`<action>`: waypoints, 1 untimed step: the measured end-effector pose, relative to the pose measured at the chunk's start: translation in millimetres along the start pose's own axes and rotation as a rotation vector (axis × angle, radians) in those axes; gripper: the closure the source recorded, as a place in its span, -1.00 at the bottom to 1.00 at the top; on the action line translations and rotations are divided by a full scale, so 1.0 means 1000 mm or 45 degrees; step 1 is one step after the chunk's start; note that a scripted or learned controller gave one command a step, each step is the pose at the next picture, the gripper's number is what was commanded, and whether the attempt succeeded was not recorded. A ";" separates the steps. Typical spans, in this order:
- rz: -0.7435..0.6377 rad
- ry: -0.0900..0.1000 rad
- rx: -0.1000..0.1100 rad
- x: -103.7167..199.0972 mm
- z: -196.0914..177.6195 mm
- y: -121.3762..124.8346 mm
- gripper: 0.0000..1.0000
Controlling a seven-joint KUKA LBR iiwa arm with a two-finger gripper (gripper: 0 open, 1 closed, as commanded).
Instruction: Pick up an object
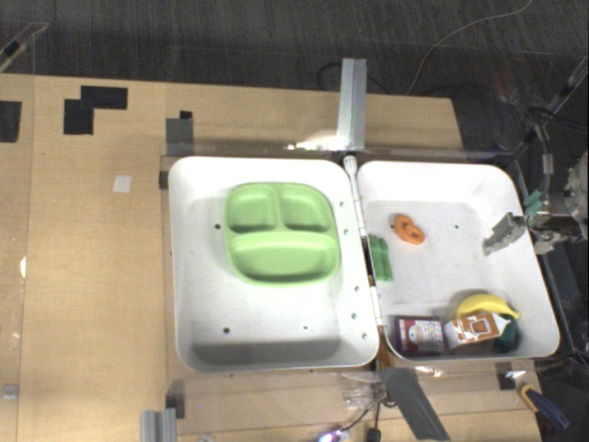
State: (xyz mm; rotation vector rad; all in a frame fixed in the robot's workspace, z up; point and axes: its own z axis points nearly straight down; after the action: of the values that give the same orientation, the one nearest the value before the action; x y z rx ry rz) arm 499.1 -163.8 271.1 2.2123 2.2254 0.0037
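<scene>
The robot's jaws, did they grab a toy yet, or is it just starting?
Just starting, it seems. Nothing looks picked up: the orange piece, green block, banana and carton all lie in the right bin. The gripper sits at that bin's right edge with nothing visible in it. Still left: reach a thing, grab it, lift it. The green divided plate rests in the left bin.

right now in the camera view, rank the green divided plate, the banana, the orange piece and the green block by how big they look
Largest to smallest:
1. green divided plate, by far the biggest
2. banana
3. orange piece and green block look about alike, so I won't rank them against each other
</scene>
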 end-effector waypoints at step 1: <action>0.033 0.000 0.001 -0.031 0.063 0.063 -1.00</action>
State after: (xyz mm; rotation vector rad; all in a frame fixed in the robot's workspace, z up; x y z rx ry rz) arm 562.1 -194.1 208.5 2.2409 2.1970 0.0025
